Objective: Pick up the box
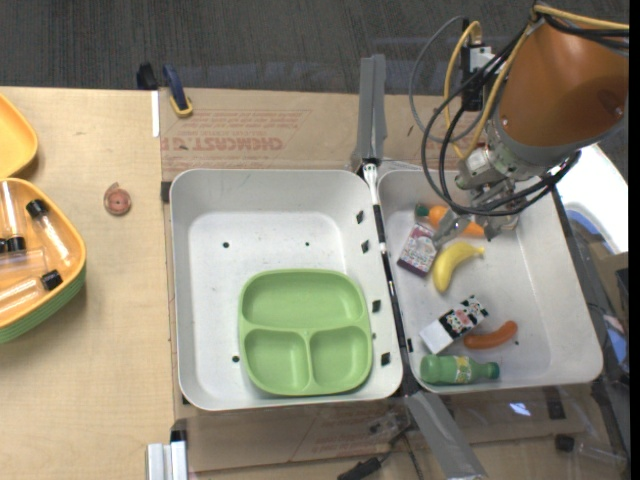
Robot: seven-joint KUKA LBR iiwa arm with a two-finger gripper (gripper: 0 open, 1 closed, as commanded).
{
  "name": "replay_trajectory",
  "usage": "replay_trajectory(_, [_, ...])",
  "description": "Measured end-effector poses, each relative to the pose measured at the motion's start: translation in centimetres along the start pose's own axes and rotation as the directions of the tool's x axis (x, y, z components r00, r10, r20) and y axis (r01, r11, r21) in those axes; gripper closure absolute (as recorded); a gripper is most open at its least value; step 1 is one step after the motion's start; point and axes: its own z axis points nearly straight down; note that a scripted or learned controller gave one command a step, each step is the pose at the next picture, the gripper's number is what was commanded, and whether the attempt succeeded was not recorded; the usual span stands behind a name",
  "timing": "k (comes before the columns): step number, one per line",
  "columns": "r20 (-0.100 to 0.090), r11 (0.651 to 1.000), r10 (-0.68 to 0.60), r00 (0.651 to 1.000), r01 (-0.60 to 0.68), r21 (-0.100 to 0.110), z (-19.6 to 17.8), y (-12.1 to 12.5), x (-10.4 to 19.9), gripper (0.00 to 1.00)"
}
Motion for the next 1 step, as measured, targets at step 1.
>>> replay_trajectory(1, [-0.001,0.998,0.068,0.998,-0.068,0.000,-6.03,2.84,-4.64,0.00])
